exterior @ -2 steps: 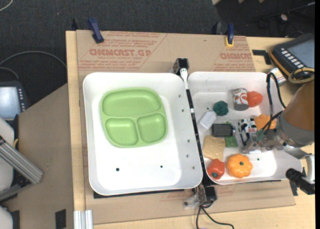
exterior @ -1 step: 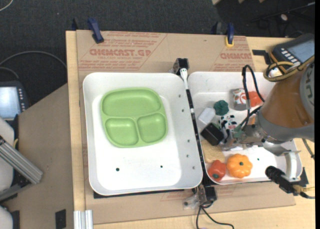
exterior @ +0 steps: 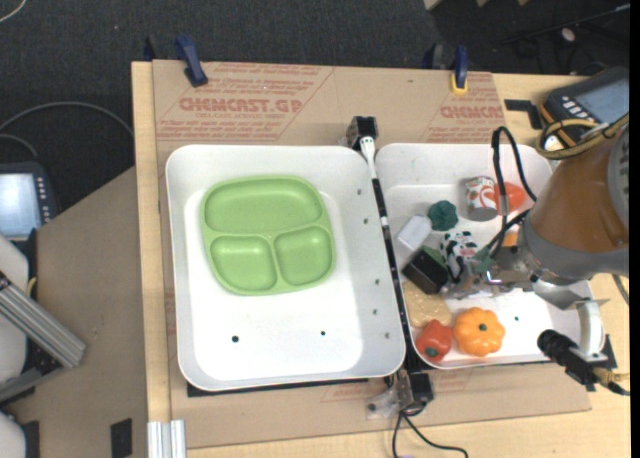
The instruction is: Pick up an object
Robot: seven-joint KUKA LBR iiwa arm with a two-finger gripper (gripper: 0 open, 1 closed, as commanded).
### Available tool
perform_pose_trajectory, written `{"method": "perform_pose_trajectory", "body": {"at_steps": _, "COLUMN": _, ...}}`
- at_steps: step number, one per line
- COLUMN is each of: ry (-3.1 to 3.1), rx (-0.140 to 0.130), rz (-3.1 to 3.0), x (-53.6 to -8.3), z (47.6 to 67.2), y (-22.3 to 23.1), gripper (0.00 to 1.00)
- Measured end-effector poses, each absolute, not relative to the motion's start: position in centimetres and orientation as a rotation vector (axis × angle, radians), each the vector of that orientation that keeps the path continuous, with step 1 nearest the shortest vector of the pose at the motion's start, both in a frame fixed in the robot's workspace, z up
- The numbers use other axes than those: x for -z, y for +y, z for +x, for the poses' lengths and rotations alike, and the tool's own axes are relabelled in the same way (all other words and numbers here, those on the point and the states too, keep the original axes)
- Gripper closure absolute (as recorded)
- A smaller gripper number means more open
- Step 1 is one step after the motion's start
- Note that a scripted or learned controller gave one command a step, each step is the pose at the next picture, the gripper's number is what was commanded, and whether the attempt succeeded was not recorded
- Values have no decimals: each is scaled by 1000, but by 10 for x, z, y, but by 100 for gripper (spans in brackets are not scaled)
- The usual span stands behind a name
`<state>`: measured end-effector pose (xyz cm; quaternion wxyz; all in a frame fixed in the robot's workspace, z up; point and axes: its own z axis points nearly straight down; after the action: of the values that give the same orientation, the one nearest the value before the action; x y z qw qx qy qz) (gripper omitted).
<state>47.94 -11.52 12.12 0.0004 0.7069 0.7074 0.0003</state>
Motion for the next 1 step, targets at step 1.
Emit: {"method": "perform_pose_trajectory", "body": {"at_steps": 1, "ry": 2220, "rx": -1, "rz": 2219, "x": -131, "z": 480, "y": -115, "gripper": 100}}
